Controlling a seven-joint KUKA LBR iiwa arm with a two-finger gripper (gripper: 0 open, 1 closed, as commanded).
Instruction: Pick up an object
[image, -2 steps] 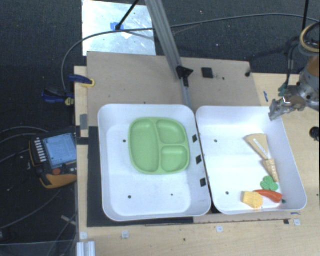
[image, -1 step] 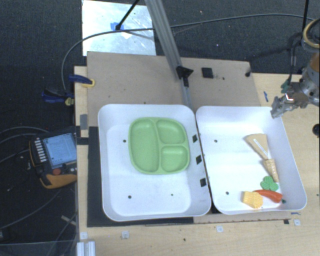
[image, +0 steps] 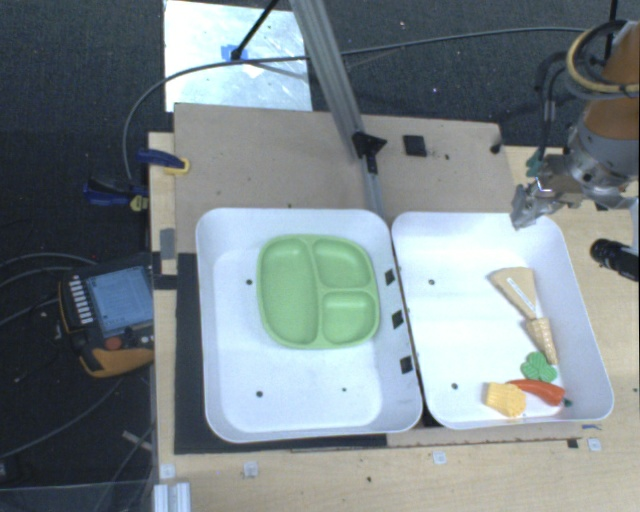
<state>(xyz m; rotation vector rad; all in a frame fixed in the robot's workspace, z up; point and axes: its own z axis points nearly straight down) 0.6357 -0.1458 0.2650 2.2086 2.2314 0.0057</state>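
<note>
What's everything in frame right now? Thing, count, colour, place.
shallow white plastic bins: 2, white, side by side on the bench; left one, right one
green three-compartment plastic plate: 1, light green, upper middle of the left bin
tan wedge-shaped toy piece: 1, tan, right bin, right of centre
tan cone-shaped toy: 1, tan, just below the wedge
green toy piece: 1, green, right bin, lower right
orange-red carrot-shaped toy: 1, orange-red, lower right corner area
yellow blocky toy: 1, yellow, left of the carrot
blue-screen handheld pendant: 1, orange and grey, off the bench at left
grey KUKA arm: 1, grey with orange band, top right
end effector: 1, grey, over the right bin's upper right corner
</note>
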